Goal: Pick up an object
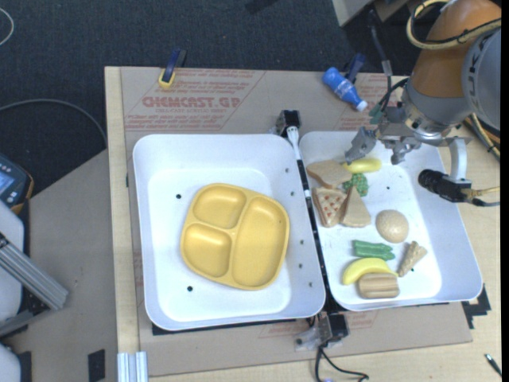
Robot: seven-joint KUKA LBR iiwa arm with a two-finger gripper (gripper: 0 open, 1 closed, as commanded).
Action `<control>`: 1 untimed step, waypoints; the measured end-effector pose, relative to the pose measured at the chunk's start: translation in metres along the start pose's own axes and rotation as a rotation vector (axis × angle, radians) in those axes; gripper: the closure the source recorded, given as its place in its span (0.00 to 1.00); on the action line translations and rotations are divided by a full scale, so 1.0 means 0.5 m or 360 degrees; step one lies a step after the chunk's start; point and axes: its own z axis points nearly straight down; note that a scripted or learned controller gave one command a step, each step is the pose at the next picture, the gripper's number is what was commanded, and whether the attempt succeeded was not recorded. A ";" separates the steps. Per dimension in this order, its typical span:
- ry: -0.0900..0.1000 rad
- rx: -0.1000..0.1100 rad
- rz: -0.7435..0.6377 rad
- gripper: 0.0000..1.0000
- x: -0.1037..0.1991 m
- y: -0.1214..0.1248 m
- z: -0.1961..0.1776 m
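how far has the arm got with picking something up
Done: the two-finger gripper is down over the right white bin, at its far edge. In hand: its open fingers straddle a small yellow banana-shaped toy, seemingly not yet clamped. Left: closing and lifting.

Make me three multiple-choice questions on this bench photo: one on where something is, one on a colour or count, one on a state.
1. Where does the divided plate lie?
A. left bin
B. right bin
C. on the cardboard
2. What colour is that plate?
A. green
B. yellow
C. red
3. How does the gripper stand to the small banana?
A. far off over the left bin
B. just above it, at the right bin's far end
C. resting on the cardboard

Answers: 1 A, it sits inside the left bin. 2 B, it is yellow all over. 3 B, the gripper hangs close over the banana in the right bin.
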 end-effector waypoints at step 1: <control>-0.0003 -0.0021 -0.0003 0.00 0.000 0.006 -0.015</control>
